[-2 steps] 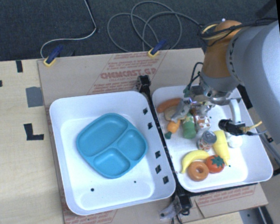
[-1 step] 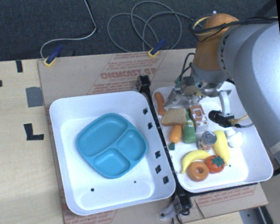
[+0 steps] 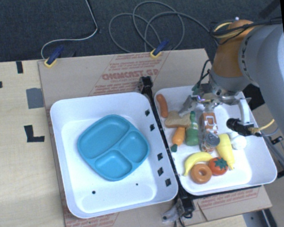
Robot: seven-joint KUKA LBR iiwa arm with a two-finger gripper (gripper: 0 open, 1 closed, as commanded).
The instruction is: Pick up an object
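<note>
1. We see two shallow white bins side by side on a brown board. The left bin (image 3: 64, 145) holds a blue divided plate (image 3: 113, 146), which lies tilted, well apart from everything else.
2. A black divider (image 3: 157, 134) runs between the bins, and grey cables (image 3: 146, 22) loop on the dark floor beyond the board.
3. The right bin (image 3: 259, 170) is crowded with toy food. At its left side we find a sausage (image 3: 162, 105), below it a tan bread piece (image 3: 176, 121), then a small carrot (image 3: 178, 137) and a green vegetable (image 3: 192, 135) just beside each other.
4. Lower down, a banana (image 3: 195, 161) curves over a brown doughnut (image 3: 201, 173), which touches a red tomato (image 3: 219, 165). A yellow corn cob (image 3: 225, 149) stands just right of them.
5. In the middle lies a clear packet with an orange label (image 3: 209, 128). It looks long and narrow, glossy, with its long axis running from the far side of the bin toward the near side, slightly slanted. The green vegetable flanks it on the left and the corn cob on the right, so it is hemmed in closely.
6. The gripper (image 3: 203, 109) hangs above the far end of that packet, with the grey arm (image 3: 270, 69) and its orange band (image 3: 230, 56) reaching in from the right. We cannot tell whether the claw is spread or closed, nor whether it touches anything.
</note>
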